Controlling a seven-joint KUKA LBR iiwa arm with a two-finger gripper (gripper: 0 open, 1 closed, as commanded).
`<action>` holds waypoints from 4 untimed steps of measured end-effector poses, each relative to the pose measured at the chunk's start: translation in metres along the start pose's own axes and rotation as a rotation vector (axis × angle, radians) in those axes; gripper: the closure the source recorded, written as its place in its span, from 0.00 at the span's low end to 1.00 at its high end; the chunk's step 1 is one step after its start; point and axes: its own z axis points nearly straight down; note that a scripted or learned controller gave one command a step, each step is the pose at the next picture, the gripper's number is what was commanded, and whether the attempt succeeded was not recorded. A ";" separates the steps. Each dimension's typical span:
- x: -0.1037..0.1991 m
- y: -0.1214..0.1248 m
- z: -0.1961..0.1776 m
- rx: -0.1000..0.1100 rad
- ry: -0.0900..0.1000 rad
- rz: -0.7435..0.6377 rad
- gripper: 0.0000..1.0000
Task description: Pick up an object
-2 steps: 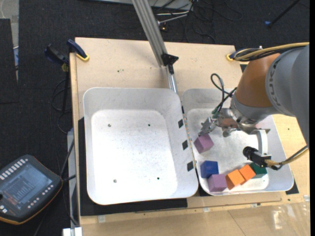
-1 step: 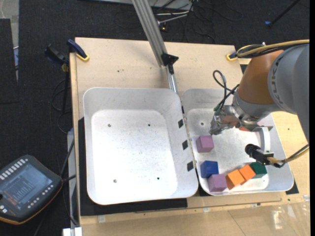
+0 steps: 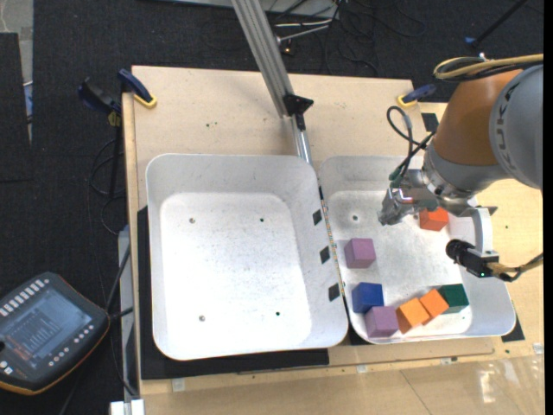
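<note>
Orange-red small cube (image 3: 434,220), the block nearest the pincer (image 3: 396,209), sits just beside it on the arm's side in the right-hand shallow white bin (image 3: 346,180), partly covered by the wrist, and I see nothing lifted, so by my judgement the pick is not yet made. Toward the camera from the pincer lie a purple cube (image 3: 360,252), a blue cube (image 3: 367,296), another purple block (image 3: 382,321), an orange block (image 3: 414,310) and a green block (image 3: 451,298). Whether the pincer is open or closed I cannot tell, since the wrist blocks it.
</note>
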 end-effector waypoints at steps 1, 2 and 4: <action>0.007 0.010 -0.052 -0.002 0.000 -0.004 1.00; 0.016 0.009 -0.102 -0.003 0.000 -0.005 1.00; 0.101 -0.020 -0.101 0.006 0.002 -0.008 1.00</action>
